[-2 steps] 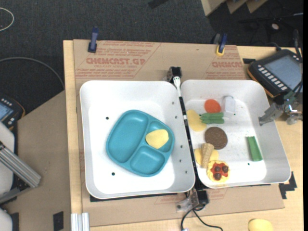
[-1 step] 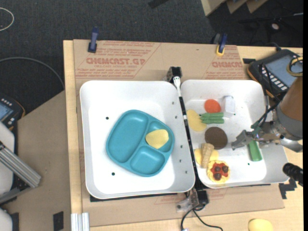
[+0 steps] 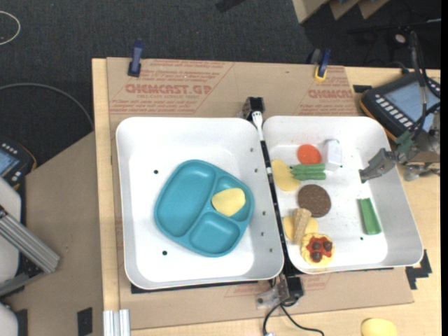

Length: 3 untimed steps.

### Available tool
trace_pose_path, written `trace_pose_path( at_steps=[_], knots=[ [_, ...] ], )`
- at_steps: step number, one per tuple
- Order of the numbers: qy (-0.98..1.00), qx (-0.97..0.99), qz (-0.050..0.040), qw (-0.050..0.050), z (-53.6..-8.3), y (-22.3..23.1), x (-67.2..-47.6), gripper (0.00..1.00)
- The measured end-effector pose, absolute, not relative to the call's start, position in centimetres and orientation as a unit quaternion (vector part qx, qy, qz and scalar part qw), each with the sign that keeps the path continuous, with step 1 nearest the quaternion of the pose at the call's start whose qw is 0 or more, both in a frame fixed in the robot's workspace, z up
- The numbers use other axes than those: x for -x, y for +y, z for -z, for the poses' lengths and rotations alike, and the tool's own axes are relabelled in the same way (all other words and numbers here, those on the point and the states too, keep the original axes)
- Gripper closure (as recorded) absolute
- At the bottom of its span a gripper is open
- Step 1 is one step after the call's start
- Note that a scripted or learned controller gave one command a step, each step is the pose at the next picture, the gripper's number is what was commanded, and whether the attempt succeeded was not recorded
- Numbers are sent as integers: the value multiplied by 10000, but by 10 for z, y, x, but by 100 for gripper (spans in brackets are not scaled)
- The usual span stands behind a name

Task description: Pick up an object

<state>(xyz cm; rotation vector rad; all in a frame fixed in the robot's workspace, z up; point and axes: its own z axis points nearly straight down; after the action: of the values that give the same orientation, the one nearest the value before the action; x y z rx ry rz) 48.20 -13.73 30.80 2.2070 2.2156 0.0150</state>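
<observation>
The grey metal pincer [image 3: 372, 171] is hovering at the right white bin's [image 3: 399, 250] right rim, whether apart or together I cannot tell. The green plastic block [image 3: 368, 215] is lying just below it, ungrasped; judging so, the pick is not yet done.

Two white bins sit on a tan board printed with red lettering [image 3: 165, 88]. The left bin [image 3: 133, 187] holds a teal divided plate [image 3: 189, 208], and on the plate lies a pale yellow piece [image 3: 228, 201]. In the right bin [image 3: 392, 229], upper centre, there is a red-orange round item [image 3: 309, 153] above a green bean-like strip [image 3: 308, 171], with a whitish object [image 3: 332, 152] beside them. A yellow piece [image 3: 283, 176] lies at the left wall. Lower down are a dark brown disc [image 3: 313, 199], a tan cone [image 3: 301, 221], and a yellow tart dotted with red [image 3: 318, 248]. A green block [image 3: 369, 215] lies at right. Blue [image 3: 135, 58] and yellow [image 3: 322, 65] clamps grip the board's top edge. The gripper [image 3: 374, 167] is dark grey.
</observation>
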Motion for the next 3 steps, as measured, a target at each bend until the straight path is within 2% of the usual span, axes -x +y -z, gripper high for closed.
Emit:
trace_pose_path(
  at_steps=[1,2,3],
  knots=[
    [7076,-7066,13,-31,-247,-119,-479,0],
    [7072,-7071,-7,16,-261,-120,-480,100],
    [7092,-7050,-24,23,-308,-73,-489,100]
  ],
)
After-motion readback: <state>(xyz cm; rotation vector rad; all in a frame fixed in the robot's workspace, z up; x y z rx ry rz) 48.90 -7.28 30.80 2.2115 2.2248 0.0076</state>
